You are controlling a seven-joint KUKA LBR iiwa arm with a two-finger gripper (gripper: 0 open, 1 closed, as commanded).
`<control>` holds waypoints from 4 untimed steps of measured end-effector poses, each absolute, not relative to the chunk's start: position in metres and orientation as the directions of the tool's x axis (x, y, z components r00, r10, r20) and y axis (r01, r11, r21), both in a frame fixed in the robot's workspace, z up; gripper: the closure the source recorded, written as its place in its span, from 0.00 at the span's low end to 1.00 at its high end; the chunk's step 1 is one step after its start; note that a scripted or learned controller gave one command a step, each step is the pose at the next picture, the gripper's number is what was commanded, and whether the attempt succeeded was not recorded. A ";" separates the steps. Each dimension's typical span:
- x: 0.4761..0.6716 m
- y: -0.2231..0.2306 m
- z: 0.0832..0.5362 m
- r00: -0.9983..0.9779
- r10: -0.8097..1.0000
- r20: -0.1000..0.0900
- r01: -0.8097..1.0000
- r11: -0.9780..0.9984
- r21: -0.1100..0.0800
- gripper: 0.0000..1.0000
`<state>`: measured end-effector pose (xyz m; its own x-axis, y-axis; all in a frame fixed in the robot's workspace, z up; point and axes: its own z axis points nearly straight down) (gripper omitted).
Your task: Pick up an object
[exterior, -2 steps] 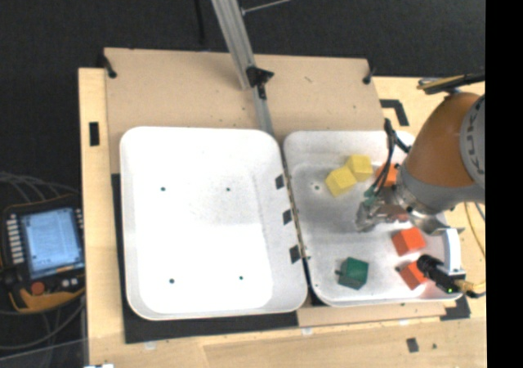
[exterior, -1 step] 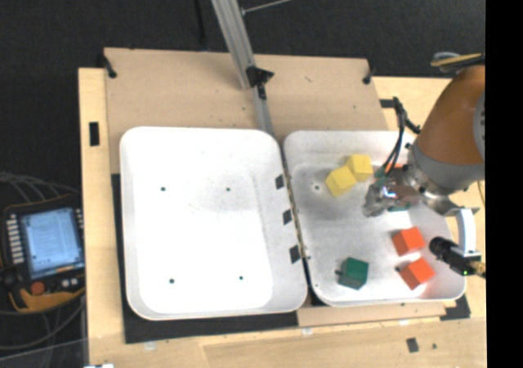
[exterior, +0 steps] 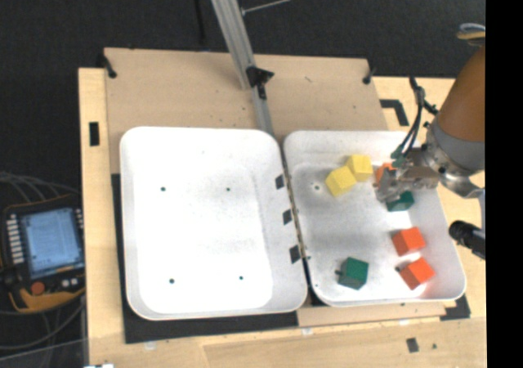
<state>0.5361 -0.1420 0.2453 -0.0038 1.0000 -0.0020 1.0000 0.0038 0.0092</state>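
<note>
1. From above, the bench carries two bins. The left bin sits at my left; the right bin holds all the blocks.
2. The arm comes in from the right, and its gripper hangs low over the upper right part of the right bin.
3. I cannot tell how the gripper is set; it is too small and blurred at that spot.
4. A small teal block lies directly beneath the gripper, half hidden by it. Whether they touch, I cannot say.
5. Two yellow blocks lie touching each other just to the gripper's left. Two orange blocks sit below it, toward the bin's near right corner. A green block rests near the front wall, well apart from the gripper.
6. The teal block looks the likeliest target: it lies straight under the tool, so the next move should be a short drop, not a sideways reach. It shows no clear long axis.
</note>
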 end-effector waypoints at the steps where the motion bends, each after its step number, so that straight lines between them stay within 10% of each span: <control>1: 0.538 -0.143 0.298 -0.004 1.000 -0.002 1.000 0.004 0.008 1.00; 4: 0.517 -0.016 0.268 -0.006 1.000 0.000 1.000 0.006 0.001 1.00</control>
<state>0.5170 -0.0163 0.2681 -0.0056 1.0000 -0.0001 1.0000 0.0056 0.0012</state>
